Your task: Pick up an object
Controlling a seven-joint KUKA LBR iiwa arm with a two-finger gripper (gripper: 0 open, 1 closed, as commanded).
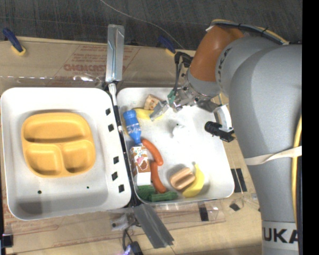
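The right bin (218, 142) holds several toy foods. Along its left wall lie a blue bottle (131, 124), a brown and white carton (141, 161) and a long red sausage (154, 164). At the near edge are a brown bun (182, 178), a yellow banana (198, 180) and a green piece (158, 197). In the far left corner sit a tan piece (151, 100) and a small yellow piece (143, 113). My gripper (165, 106) hangs low over that far corner, just right of the tan and yellow pieces, its tip close to them. Nothing shows held in it.
The left bin (10, 158) carries a yellow divided tray (58, 142). A metal bar (115, 52) runs up from the seam between the bins. My grey arm (260, 105) covers the right side of the bench. The white floor mid-right bin is bare.
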